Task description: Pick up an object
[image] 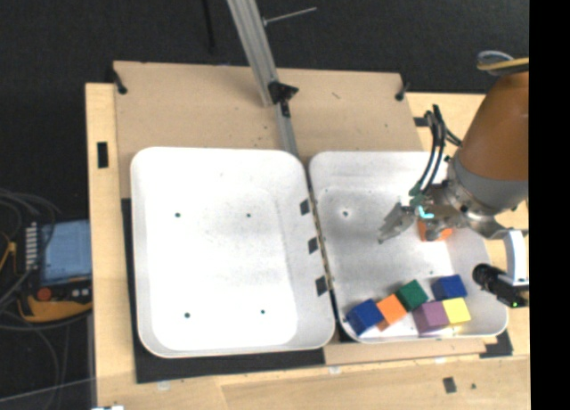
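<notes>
My gripper (392, 224) hangs over the middle of the right bin (356, 185), pointing left and down, with bare bin floor beneath it. Several small blocks lie along the front of that bin: a blue block (363, 315), an orange block (390, 308), a green block (411, 295), a purple block (432, 315), a yellow block (457, 310) and a second blue block (449, 288). A small orange-red piece (435, 232) shows just behind the gripper, partly hidden by the wrist. All the blocks sit well in front of the gripper.
The left bin (223, 248) stands beside the right one, with a raised divider (317, 248) between them. A slanted metal post (254, 34) rises from the back of the bench. Cables and a box (62, 257) lie off the bench at the left.
</notes>
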### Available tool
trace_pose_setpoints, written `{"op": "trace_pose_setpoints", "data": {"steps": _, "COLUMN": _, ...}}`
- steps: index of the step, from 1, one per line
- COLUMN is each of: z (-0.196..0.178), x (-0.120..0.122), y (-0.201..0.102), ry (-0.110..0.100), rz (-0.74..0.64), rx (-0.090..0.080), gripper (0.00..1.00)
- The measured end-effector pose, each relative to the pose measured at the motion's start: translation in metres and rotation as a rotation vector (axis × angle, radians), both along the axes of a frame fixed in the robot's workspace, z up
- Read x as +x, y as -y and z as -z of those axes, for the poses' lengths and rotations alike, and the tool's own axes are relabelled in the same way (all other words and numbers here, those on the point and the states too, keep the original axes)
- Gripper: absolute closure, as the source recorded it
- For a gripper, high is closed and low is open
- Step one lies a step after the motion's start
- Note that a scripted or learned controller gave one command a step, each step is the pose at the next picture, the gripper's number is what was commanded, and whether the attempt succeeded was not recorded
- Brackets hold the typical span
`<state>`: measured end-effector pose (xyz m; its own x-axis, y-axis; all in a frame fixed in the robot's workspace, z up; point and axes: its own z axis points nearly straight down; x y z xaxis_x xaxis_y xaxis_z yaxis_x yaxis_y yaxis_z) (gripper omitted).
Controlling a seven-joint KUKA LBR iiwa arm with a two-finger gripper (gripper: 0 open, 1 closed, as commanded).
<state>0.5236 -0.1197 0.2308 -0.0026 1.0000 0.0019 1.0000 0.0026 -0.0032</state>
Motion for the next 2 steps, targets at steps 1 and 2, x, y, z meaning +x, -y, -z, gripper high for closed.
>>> {"op": "trace_pose_setpoints", "data": {"steps": 1, "z": -0.002, "x": 0.001, "y": 0.000, "ry": 0.005, "rz": 0.002, "rx": -0.001, "gripper": 0.00}}
{"op": "trace_pose_setpoints", "data": {"steps": 2, "z": 0.040, "x": 0.002, "y": 0.004, "ry": 0.000, "rz": 0.004, "rx": -0.003, "gripper": 0.00}}
